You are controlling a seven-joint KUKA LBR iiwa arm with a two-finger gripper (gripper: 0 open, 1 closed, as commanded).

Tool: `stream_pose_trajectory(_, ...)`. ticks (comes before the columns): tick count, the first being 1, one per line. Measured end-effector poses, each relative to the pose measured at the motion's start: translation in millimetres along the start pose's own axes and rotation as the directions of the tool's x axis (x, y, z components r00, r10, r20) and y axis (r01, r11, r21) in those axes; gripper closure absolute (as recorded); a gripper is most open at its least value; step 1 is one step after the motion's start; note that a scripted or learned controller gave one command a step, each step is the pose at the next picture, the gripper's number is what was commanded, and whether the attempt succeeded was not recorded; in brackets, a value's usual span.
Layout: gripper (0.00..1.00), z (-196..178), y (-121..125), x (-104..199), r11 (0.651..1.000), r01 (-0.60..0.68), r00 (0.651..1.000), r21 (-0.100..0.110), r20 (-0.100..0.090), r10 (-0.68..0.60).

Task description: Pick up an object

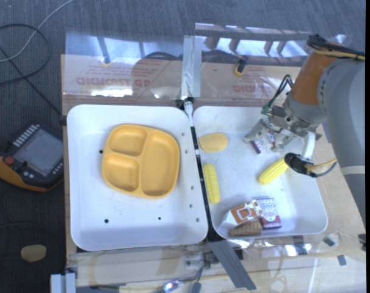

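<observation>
A: Arm position? End effector (265, 140)?
B: It reaches in from the right and sits low in the right bin (307, 218), far side. Cannot tell its state. A small red-and-white packet (264, 144) lies right at it.
A: Other items there?
B: Corn cob (273, 171) just beside, second corn cob (211, 182) by the divider, a yellow oval piece (214, 142), snack packets (254, 212) near front.
A: Left bin (81, 212)?
B: Yellow divided plate (141, 160).

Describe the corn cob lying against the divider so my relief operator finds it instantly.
Start at the right white bin. Along its left wall, below the pale yellow oval piece, lies a long yellow toy corn cob, running lengthwise beside the divider. The other yellow corn cob lies tilted mid-bin, near the gripper.
</observation>
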State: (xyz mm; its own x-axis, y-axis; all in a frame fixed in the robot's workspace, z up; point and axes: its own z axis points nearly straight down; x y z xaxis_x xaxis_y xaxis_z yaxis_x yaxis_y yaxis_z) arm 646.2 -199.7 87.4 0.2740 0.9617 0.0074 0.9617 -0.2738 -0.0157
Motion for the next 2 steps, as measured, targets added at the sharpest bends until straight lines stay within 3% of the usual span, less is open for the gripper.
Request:
stream_pose_trajectory(1, 1.0, -1, 5, 26, 0.976, 0.217, 0.976, 0.02, 0.03, -0.217)
stream_pose_trajectory(2, 1.0, -155, 1, 70, 0.919, 0.395, 0.919, -0.011, 0.02, -0.394)
